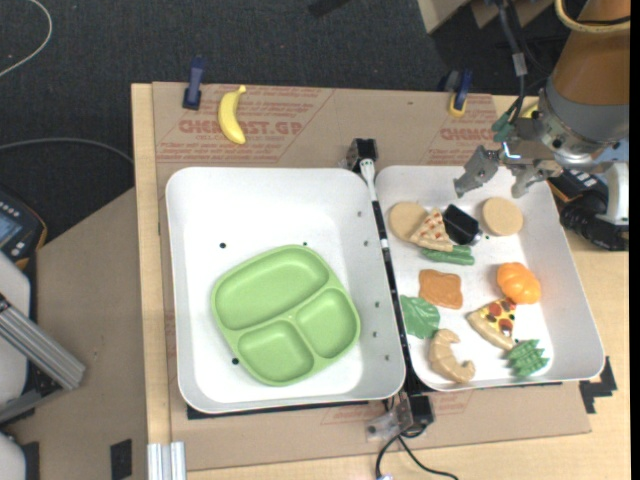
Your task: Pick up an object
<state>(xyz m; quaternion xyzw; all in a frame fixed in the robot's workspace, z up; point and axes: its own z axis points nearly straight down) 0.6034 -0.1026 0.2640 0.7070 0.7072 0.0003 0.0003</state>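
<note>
My gripper [501, 175] hangs open over the far end of the right bin [580, 313], with nothing between its fingers. Just below it lie a round tan biscuit [502, 216] and a small black piece [460, 224]. Further left are a pizza slice [432, 230] and another tan round [404, 218]. Toward the bin's middle and front sit an orange fruit [518, 282], a brown toast piece [440, 288], a second pizza slice [494, 323], a green leaf [420, 316], a tan croissant shape [450, 356] and a green sprig [527, 358].
The left bin [200, 218] holds a green divided plate [285, 313]. A yellow banana [232, 114] lies on the cardboard behind that bin. Blue clamps [193, 85] grip the board's far edge. A green bean [447, 255] lies under the first pizza slice.
</note>
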